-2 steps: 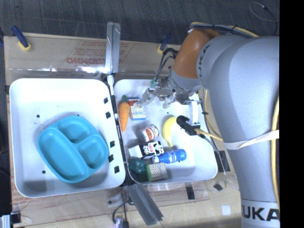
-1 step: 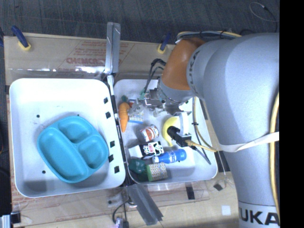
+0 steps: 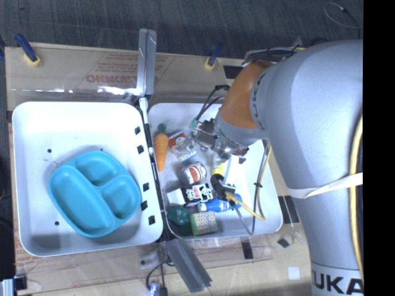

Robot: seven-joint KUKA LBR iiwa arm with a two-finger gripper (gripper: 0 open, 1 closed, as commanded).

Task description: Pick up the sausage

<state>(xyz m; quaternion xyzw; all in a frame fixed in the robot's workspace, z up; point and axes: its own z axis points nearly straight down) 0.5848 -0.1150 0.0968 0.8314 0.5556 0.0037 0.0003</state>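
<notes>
Camera view: sausage (image 3: 195, 172) lies just below the tool (image 3: 199, 142).

Dark grey carpet (image 3: 185, 11) lies behind a cardboard-topped bench (image 3: 179, 66) with blue clamps (image 3: 28, 49)

2 white bins (image 3: 37, 122). Left bin: 1 light-blue divided plate (image 3: 94, 192). Right bin: orange carrot (image 3: 160, 150) with green top; black-and-white patterned box (image 3: 199, 193); red-and-white can (image 3: 195, 172); dark green item (image 3: 180, 214); olive-green cylinder (image 3: 205, 223); blue item (image 3: 218, 205). Arm (image 3: 308, 122): grey, orange band (image 3: 242, 97). Blue clamps (image 3: 26, 48) on brown bench edge.
</notes>
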